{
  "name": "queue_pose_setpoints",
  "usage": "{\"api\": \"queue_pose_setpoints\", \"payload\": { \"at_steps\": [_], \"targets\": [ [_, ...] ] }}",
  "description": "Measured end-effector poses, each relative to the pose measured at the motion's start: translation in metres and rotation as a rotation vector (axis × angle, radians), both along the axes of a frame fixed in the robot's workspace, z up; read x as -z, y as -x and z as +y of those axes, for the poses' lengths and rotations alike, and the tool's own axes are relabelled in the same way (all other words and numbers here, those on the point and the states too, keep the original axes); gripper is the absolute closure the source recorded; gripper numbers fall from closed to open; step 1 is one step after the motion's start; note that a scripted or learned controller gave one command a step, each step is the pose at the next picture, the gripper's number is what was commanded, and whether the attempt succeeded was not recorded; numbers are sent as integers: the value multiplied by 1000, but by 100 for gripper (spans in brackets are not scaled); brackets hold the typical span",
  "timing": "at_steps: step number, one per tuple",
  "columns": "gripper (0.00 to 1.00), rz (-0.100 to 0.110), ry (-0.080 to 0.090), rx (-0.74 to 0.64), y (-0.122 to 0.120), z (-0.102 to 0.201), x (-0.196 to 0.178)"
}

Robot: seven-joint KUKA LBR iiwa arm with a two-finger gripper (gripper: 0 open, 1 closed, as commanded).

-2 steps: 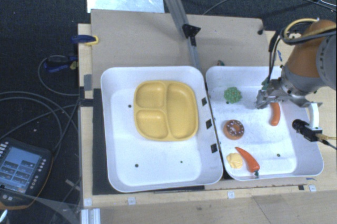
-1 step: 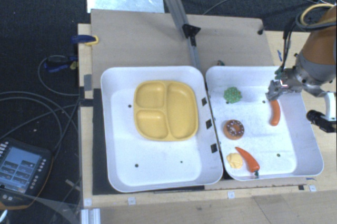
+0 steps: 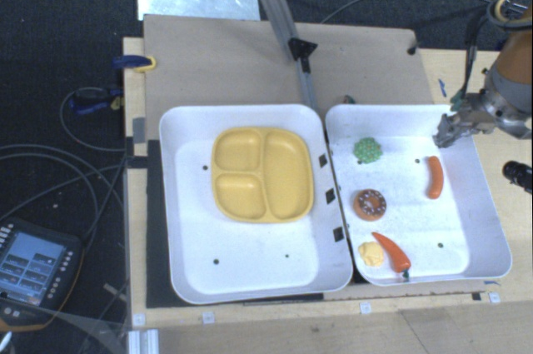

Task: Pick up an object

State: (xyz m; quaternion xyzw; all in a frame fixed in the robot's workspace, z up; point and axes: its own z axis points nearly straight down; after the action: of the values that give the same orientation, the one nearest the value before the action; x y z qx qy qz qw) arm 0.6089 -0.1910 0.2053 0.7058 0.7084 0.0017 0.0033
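Nearest, in the right bin (image 3: 491, 248): red chilli pepper (image 3: 392, 251) touching a small yellow piece (image 3: 371, 254); beyond, chocolate doughnut (image 3: 370, 204); right of it, orange sausage (image 3: 434, 177); farther, green broccoli (image 3: 367, 150). In the left bin (image 3: 187, 261): yellow divided plate (image 3: 262, 175). Over the right bin's far right rim: pincer (image 3: 448, 132), nothing visibly gripped, open or closed impossible to tell.

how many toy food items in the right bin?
5, all in the right bin: broccoli at the back left, sausage right, donut in the middle, yellow piece and chili pepper at the front. None look hidden.
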Motion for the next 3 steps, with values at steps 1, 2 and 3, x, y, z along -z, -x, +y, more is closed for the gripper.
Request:
{"api": "queue_pose_setpoints", "payload": {
  "at_steps": [1,2,3],
  "targets": [
    [100,-1,0,0,0,-8,-49],
    [100,6,-4,-8,-2,46,-36],
    [100,6,-4,-7,-4,96,-25]
  ]
}}
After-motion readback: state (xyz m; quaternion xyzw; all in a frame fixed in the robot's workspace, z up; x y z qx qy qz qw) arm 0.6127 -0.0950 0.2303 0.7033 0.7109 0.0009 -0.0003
